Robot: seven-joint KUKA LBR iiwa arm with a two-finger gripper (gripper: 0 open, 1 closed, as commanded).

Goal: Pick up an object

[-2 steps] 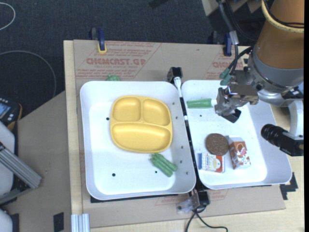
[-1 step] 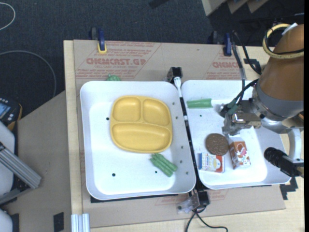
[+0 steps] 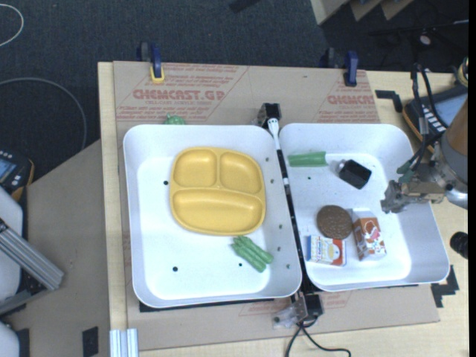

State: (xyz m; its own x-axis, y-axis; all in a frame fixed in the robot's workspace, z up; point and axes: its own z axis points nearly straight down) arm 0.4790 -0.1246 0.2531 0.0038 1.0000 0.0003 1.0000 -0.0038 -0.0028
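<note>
Your bench point(image 3: 223, 88) carries two white bins side by side. The left bin point(image 3: 149, 222) holds a yellow divided plate point(image 3: 218, 190) and, near its front corner, green bean pods point(image 3: 252, 253). The right bin point(image 3: 416, 262) holds a green cylinder point(image 3: 307, 158), a black block point(image 3: 355, 173), a brown round cookie point(image 3: 335, 221), a red-and-white carton point(image 3: 369, 238) and a small snack box point(image 3: 326, 250). Your gripper point(image 3: 396, 196) sits over the right bin's right side, just right of the cookie and carton, nothing visibly between its parts; whether it is wide or narrow you cannot tell.

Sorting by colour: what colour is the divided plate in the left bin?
Yellow, the divided plate in the camera view.
</note>
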